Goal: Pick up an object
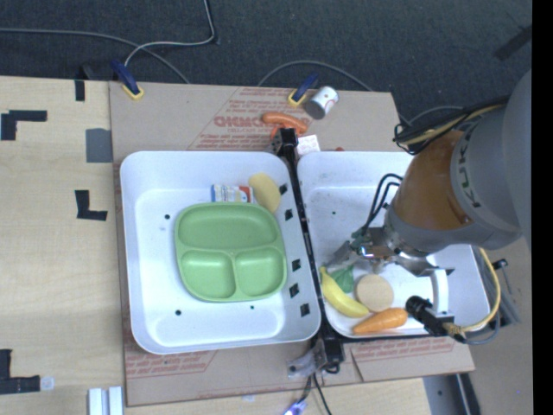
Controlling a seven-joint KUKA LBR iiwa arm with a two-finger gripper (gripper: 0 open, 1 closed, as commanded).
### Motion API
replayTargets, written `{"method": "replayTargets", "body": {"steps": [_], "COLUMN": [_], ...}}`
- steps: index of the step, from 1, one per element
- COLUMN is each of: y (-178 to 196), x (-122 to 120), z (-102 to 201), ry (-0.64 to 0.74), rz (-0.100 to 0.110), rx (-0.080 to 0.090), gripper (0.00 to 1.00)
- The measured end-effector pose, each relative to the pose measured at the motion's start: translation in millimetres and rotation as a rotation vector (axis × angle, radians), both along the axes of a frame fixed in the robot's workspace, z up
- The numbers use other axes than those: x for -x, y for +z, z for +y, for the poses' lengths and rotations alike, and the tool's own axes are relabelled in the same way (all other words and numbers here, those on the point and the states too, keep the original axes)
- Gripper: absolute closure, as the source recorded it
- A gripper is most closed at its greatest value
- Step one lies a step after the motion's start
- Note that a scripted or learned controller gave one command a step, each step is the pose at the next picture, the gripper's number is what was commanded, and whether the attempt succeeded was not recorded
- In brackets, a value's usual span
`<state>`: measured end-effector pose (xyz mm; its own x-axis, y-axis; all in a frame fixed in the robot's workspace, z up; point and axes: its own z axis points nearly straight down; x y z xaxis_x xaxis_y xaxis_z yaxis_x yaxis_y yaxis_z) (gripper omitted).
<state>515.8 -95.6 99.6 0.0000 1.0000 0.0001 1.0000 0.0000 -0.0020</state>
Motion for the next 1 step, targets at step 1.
{"method": "replayTargets", "body": {"steps": [1], "y": [-12.0], "x": [17.0], "z": [-0.6], "ry": [-0.001], "rz": [-0.014], "rx": [0.004], "gripper": [0.0]}}
